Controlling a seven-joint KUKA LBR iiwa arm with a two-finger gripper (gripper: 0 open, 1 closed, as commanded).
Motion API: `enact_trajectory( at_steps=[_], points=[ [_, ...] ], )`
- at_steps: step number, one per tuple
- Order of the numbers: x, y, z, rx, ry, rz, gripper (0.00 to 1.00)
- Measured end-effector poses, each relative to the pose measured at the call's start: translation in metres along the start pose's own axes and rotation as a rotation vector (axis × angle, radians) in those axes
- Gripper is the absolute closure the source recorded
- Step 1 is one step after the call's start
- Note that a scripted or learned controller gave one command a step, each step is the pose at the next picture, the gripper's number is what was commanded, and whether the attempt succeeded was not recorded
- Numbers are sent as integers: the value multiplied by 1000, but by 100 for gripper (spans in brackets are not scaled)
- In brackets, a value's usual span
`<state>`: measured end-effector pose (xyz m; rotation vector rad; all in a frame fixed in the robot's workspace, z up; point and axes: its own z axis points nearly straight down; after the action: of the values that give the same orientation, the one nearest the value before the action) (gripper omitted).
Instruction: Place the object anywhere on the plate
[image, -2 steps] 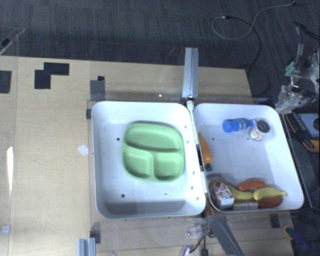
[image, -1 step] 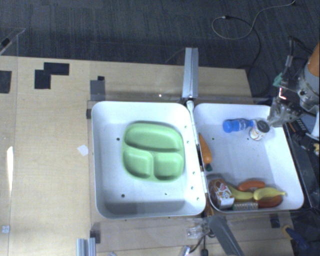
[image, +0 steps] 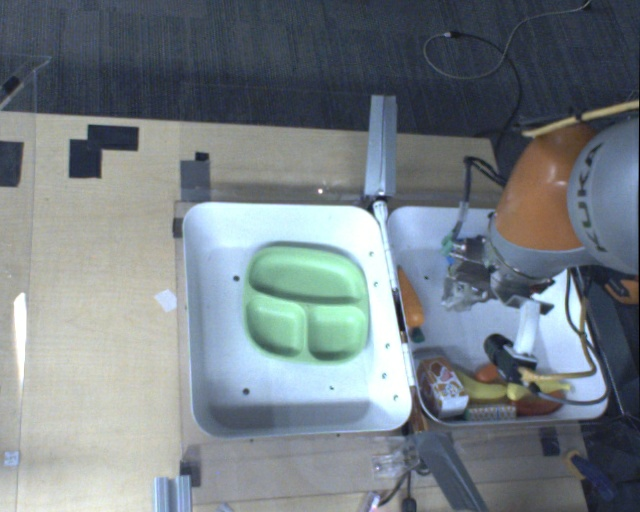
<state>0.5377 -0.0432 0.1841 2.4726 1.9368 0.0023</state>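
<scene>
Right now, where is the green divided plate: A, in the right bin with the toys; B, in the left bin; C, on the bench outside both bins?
B: the green plate lies in the left bin, while the gripper is over the right bin.

Green 3-compartment plate (image: 305, 302) flat in left bin; toy food pile (image: 490, 385) at right bin's near edge.

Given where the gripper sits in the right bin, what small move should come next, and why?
Probably lower the gripper onto an item in the right bin, such as the carrot just to its left. Nothing shows between its fingers, and the green plate in the left bin holds nothing yet.
</scene>
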Motion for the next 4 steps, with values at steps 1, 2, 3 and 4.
enact_trajectory(
  at_steps=[1, 2, 3, 4],
  points=[
    [33, -33, -1, -2, 1, -329, 100],
    [87, -11, -1, -3, 1, -559, 100],
    [84, 64, -2, -6, -1, -981, 100],
    [157, -49, 36, 0, 1, -869, 100]
  ],
)
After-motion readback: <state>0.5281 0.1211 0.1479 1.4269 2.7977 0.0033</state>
